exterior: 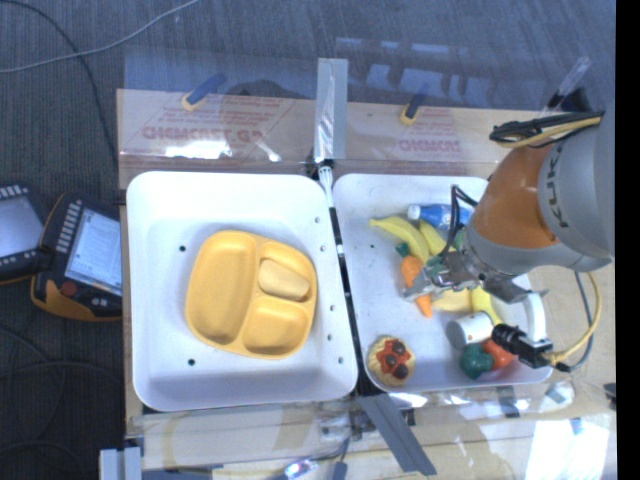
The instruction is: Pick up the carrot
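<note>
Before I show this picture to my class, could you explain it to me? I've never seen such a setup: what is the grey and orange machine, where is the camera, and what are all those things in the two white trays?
The camera sits above a bench and looks down at a slant. The grey machine with the orange band is a robot arm reaching in from the right. At its end is a gripper, the part that grasps; it sits low over the right bin, and I cannot tell whether it holds anything.

The left bin holds a yellow divided plate. The right bin holds toy food: bananas, a small orange carrot next to the gripper, a blue bottle, a round pastry and a few more pieces near the front right corner.

The arm's job is to pick up the carrot.
</note>
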`<action>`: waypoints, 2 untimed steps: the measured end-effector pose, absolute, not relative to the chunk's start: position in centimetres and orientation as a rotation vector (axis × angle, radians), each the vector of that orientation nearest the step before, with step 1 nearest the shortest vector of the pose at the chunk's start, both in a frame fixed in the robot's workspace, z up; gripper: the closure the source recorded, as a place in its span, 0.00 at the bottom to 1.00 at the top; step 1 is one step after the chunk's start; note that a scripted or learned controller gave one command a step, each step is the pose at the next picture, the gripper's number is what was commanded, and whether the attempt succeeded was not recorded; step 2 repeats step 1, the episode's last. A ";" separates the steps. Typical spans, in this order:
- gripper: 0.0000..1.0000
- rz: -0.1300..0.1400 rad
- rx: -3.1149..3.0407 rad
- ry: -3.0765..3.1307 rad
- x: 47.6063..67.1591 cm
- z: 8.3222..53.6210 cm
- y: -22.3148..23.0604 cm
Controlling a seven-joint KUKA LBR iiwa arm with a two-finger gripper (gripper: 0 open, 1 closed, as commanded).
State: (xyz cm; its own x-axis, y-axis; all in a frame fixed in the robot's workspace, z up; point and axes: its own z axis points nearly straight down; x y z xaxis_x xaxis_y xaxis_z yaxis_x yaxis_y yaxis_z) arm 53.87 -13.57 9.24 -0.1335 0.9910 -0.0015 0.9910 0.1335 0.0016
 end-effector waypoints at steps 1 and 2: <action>1.00 -0.003 2.140 2.300 53.4 20.2 -7.2; 1.00 -0.003 2.140 2.300 53.4 20.2 -7.2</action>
